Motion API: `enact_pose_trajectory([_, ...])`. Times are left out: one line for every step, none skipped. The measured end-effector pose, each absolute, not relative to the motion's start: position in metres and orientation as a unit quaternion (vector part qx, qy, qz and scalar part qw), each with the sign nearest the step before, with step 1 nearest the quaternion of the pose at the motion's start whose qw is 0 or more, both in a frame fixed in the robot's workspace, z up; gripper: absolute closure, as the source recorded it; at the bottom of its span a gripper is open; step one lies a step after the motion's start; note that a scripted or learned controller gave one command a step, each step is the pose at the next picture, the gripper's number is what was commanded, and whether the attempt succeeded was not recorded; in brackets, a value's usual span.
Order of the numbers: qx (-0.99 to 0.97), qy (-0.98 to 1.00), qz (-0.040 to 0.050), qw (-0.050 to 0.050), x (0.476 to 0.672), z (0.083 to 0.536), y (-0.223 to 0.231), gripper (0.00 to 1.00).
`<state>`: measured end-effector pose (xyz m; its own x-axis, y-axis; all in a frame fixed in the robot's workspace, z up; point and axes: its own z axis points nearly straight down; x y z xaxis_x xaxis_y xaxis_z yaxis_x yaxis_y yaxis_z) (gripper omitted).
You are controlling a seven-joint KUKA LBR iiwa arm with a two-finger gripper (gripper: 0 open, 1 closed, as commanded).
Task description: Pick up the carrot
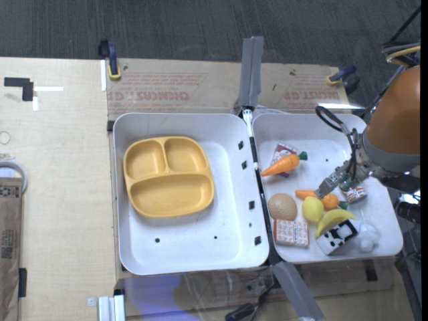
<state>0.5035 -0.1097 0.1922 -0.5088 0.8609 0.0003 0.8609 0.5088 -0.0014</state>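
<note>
The carrot [279,165], orange with a green top pointing right, lies in the upper left part of the right bin [386,243], partly on a red and white packet [286,150]. My gripper [332,184] hangs low over the bin's middle, to the right of and below the carrot and apart from it. Its tip is close over a small orange piece [307,194] and an orange fruit [330,201]. Nothing is seen held in it.
Near the gripper lie a tan egg-shaped thing [283,206], a lemon [312,208], a banana [334,220], a red box [291,233], a black and white toy [338,237] and a small can [355,194]. A yellow divided plate [169,175] sits in the left bin [200,253].
</note>
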Motion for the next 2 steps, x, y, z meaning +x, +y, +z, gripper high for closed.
enact_pose_trajectory([-0.531,-0.847,0.0002,0.000,0.526,0.091,-0.110,0.00])
enact_pose_trajectory([-0.526,-0.851,0.0001,-0.002,0.613,0.122,-0.158,0.00])
